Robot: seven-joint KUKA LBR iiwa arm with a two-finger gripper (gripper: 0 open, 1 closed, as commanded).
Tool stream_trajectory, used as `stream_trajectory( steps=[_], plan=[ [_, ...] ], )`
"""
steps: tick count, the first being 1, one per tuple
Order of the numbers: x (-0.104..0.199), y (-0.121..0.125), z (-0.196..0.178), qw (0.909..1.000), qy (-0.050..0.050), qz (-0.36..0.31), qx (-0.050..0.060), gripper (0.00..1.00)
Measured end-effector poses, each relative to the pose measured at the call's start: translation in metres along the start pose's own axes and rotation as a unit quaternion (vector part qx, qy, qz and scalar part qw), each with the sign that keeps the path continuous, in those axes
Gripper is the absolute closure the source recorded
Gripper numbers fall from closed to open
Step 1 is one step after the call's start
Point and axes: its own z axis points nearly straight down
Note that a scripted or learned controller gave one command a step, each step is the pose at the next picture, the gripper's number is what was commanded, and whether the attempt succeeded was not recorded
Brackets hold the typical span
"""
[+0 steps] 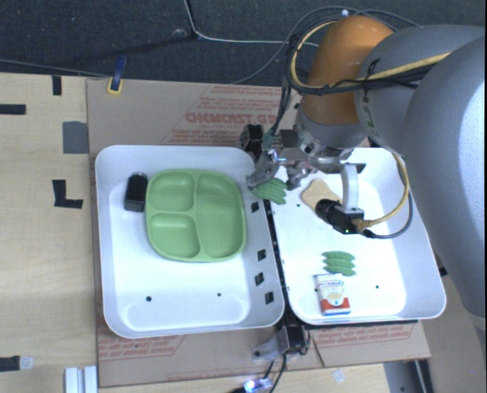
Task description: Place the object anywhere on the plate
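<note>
Grey metal and an orange band make up the arm [407, 72], the biggest thing here; it reaches in from the right and hangs over the upper part of the right bin. Below it lies brown cardboard [186, 113], spread under both bins on the pale wooden bench [30, 244].

The two white bins sit side by side, their inner rims touching. The left bin [120, 301] holds a green divided plate [196, 215] with three compartments, resting in the bin's upper half. A small black block [136, 192] lies just beside the plate's left edge, apart from its compartments.

The right bin [407, 293] carries the arm's wrist and the smaller items. A tan wedge-shaped piece [316, 191] lies near the wrist, just beside a black cable fitting. Lower down sits a green pea pod toy [339, 261], and just below that a small red and white carton [333, 295] near the bin's front rim.

The gripper [269, 178] hangs over the seam between the two bins, near the plate's upper right corner. A green leafy object [270, 191] sits right at its tips, over the dividing rims and not on the plate. Whether the jaws actually clasp it cannot be told from this angle.
</note>
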Motion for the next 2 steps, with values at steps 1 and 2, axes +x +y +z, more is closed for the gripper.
stream_trajectory(
  steps=[1, 2],
  plan=[
    [0.052, 0.003, 0.008, 1.0000, -0.001, 0.001, 0.001, 1.00],
    [0.105, 0.009, 0.013, 1.0000, -0.002, 0.001, 0.000, 1.00]
  ],
)
